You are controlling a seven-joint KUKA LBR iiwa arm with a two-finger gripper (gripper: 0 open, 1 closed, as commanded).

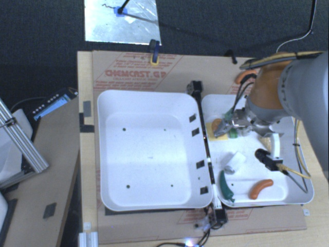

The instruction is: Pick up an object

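A flat brown cardboard-topped table (133, 68) carries two shallow white plastic bins side by side, left bin (108, 107) and right bin (295, 197).

Both white bins (149, 107) looked like smooth, faintly glossy plastic, resting on matt printed cardboard (136, 72); the bench (56, 153) looked like pale wood, the sheet (121, 14) beyond its far edge like crinkled shiny foil, and the arm (303, 89) was matt grey

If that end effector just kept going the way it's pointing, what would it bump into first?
Probably the small green object right under the end effector, with the orange-yellow piece beside it, in the right bin. Depth is hard to judge from above.
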